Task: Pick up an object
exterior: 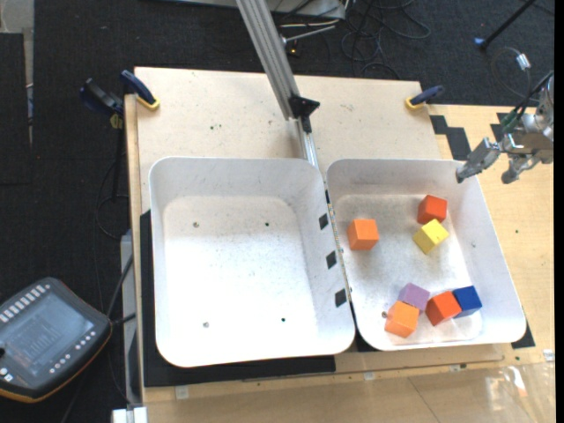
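blocks: seven small cubes lie loose in the right bin (493,263)
upper group: orange block (362,233) near the bin's left wall; red-orange block (432,208) just above the yellow block (430,235)
lower group: purple block (414,295), orange cube (402,318), red block (442,307) and blue block (467,300) clustered by the front rim
gripper (492,162): fingers spread, nothing between them, above the right bin's upper right corner
left bin (167,236): beside the right one, rims touching

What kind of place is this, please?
Probably a robotics lab: a gripper at the right edge over two white bins, coloured blocks, a teach pendant and loose cables.
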Robot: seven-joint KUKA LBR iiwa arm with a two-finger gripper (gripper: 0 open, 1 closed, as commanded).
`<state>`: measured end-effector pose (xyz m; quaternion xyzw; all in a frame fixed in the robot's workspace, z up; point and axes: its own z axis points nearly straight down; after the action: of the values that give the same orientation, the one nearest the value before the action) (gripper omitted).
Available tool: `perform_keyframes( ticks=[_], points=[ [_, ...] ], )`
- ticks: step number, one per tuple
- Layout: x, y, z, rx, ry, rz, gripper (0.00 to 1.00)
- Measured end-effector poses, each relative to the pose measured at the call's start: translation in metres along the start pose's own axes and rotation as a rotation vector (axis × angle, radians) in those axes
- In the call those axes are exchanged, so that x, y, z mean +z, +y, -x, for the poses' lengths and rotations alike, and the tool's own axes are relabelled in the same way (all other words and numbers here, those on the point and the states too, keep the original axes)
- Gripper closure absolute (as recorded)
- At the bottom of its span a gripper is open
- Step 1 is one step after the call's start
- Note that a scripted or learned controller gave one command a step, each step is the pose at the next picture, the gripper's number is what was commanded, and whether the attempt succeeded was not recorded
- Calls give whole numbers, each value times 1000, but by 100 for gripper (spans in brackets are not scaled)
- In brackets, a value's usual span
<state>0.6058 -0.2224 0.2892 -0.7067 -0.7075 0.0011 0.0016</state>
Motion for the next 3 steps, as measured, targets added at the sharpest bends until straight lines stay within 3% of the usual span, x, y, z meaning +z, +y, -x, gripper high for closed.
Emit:
perform_keyframes(
  ticks=[1, 3],
  points=[
    [-3, 1, 0, -2, -2, 4, 0],
    [114, -15, -6, 1, 1, -2, 0]
  ],
)
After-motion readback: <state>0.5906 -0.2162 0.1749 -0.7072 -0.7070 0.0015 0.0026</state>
